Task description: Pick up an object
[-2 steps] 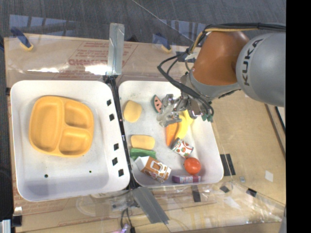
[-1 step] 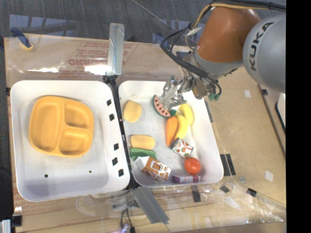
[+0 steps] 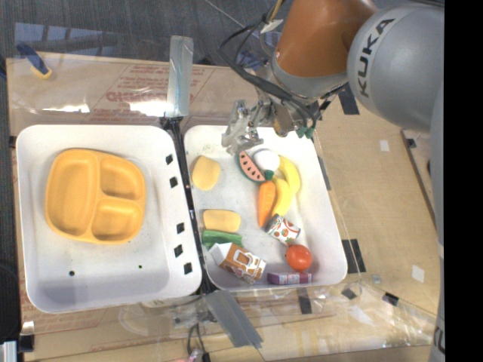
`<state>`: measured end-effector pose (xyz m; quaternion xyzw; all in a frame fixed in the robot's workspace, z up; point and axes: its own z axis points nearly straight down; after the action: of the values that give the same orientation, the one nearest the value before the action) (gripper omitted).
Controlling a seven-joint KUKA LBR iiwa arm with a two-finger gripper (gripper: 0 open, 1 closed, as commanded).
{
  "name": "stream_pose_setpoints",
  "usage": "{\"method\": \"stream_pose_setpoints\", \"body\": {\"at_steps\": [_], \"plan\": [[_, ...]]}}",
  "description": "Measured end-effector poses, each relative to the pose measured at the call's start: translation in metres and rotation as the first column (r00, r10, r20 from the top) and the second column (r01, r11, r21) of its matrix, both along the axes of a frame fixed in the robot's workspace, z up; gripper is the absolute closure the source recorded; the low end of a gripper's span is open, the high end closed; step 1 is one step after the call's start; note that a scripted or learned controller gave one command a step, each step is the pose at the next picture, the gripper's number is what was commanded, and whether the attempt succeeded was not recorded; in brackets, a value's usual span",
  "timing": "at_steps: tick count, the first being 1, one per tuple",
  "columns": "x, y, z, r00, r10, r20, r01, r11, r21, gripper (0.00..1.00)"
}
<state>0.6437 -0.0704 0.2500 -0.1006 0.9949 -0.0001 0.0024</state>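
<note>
My gripper (image 3: 243,133) hangs over the back edge of the right bin (image 3: 330,225), open, with nothing between its fingers. Just in front of it and to the right lie a watermelon slice (image 3: 252,167), a white round piece (image 3: 266,157) and a banana (image 3: 287,182). A carrot (image 3: 266,203) lies beside the banana. A pale yellow round piece (image 3: 205,173) sits at the bin's left side, with a yellow block (image 3: 221,220) and a green piece (image 3: 220,237) nearer the front.
At the right bin's front lie a small carton (image 3: 243,263), a red-and-white can (image 3: 283,229), a tomato (image 3: 299,257) and a purple piece (image 3: 289,278). The left bin (image 3: 45,285) holds a yellow divided tray (image 3: 94,194). The arm's orange band (image 3: 317,21) looms over the back right.
</note>
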Motion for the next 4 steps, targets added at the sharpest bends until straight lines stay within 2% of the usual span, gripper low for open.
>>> {"method": "stream_pose_setpoints", "body": {"at_steps": [1, 2, 3, 4], "plan": [[-0.016, -0.072, 0.005, 0.820, 0.573, -0.001, -0.573, 0.820, -0.004, 1.00], [-0.016, -0.071, 0.005, 0.819, 0.573, -0.001, -0.573, 0.819, -0.003, 0.00], [-0.058, -0.065, -0.156, 0.732, 0.681, -0.005, -0.681, 0.732, 0.004, 0.00], [-0.103, -0.127, -0.158, 0.756, 0.654, -0.006, -0.654, 0.756, 0.001, 0.00]]}}
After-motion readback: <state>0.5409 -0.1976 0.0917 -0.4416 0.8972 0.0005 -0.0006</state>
